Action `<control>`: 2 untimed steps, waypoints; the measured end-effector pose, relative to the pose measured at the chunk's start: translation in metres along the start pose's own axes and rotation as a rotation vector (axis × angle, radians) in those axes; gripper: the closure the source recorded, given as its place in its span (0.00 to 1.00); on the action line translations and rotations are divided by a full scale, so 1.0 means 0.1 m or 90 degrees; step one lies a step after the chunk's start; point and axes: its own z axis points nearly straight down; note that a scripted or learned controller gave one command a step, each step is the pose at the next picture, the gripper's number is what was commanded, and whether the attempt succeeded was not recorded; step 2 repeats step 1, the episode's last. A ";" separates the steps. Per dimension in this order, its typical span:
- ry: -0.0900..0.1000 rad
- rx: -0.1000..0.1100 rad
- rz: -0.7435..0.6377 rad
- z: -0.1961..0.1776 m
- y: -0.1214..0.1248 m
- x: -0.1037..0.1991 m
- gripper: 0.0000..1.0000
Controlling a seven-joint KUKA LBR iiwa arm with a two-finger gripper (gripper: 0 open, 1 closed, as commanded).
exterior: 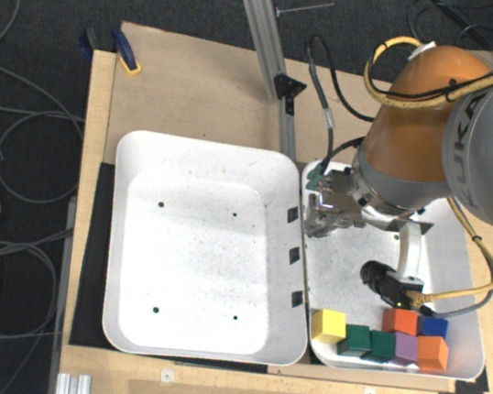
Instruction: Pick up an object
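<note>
I see the gripper (pixel 322 215) low over the right bin (pixel 346 272), far-left corner; can't tell its grip state. Blocks (pixel 382 334) sit clustered at the bin's near edge, well apart from it.

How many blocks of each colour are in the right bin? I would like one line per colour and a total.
Yellow block: 1
Green blocks: 2
Orange blocks: 2
Purple block: 1
Blue block: 1
Total: 7 blocks, clustered at the near edge of the right bin.
</note>
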 end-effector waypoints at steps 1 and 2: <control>0.000 -0.003 0.000 0.04 0.22 0.48 1.00; 0.000 -0.003 0.000 0.04 0.22 0.48 1.00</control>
